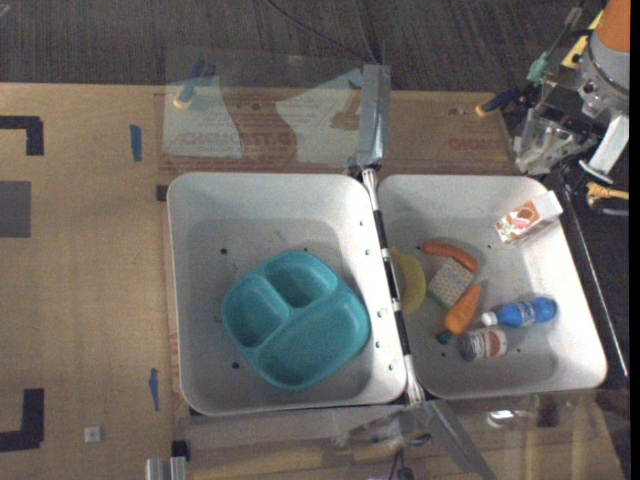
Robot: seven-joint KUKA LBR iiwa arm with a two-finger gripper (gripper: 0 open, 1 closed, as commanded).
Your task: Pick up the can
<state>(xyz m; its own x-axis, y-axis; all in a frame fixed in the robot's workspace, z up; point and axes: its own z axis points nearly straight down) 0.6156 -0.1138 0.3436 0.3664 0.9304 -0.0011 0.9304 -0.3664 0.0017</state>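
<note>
You had the tray [297, 320] in the left bin [200, 208]; in the right bin [580, 358], the can [484, 345] lay just before the bottle [520, 314], carrot [463, 309] to their left.

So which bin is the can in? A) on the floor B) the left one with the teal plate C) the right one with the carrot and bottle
C: the can lies on its side near the front of the right bin, just below the carrot and bottle.

One fixed camera looks down at a slant on both bins [195, 203], centred, from moderate height.
</note>
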